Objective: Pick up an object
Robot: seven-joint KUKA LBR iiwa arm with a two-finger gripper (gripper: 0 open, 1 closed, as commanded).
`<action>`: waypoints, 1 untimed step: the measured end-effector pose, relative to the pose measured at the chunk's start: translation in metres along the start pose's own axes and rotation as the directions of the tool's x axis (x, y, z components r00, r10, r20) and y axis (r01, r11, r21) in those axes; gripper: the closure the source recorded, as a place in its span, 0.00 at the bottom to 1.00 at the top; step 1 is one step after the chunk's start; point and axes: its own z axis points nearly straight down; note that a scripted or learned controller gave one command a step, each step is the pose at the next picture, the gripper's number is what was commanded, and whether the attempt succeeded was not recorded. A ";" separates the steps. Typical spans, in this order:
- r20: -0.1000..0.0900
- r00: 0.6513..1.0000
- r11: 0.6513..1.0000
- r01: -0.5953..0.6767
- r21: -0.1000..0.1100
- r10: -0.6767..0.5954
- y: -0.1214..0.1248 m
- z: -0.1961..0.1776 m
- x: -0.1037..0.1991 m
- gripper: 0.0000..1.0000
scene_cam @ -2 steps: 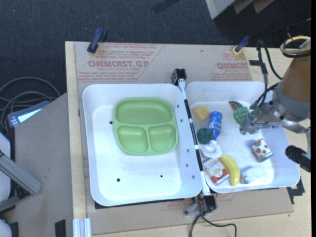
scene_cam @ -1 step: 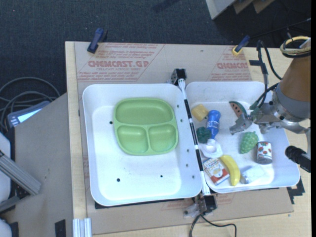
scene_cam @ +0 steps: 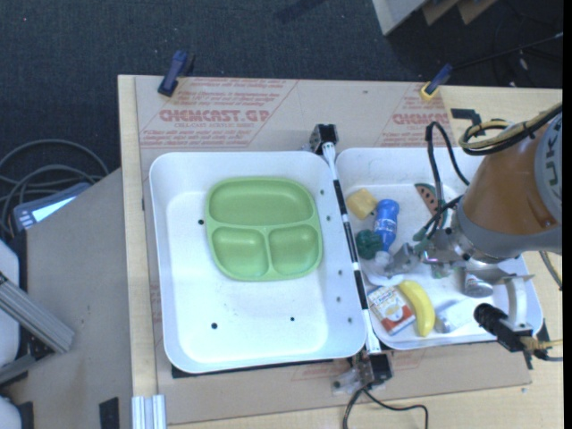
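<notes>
Reaching in from three o'clock, the arm (scene_cam: 514,195) hung low over the right bin (scene_cam: 500,164), its gripper (scene_cam: 413,256) down among the clutter near the bin's middle; whether it was spread or pressed together I cannot tell, and nothing could be seen pinched in it. Crowding it were a blue bottle (scene_cam: 386,222) at eleven o'clock, a green object (scene_cam: 367,242) at nine, a yellow lump (scene_cam: 361,204) beyond that, and at six a banana (scene_cam: 418,306) touching a small carton (scene_cam: 390,305). A brown wedge (scene_cam: 428,195) lay at twelve. Well apart, at nine o'clock, the left bin (scene_cam: 179,329) held a green tray (scene_cam: 264,228).
</notes>
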 end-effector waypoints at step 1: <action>-0.001 1.000 1.000 0.000 -0.007 0.000 -0.011 0.043 -0.007 0.00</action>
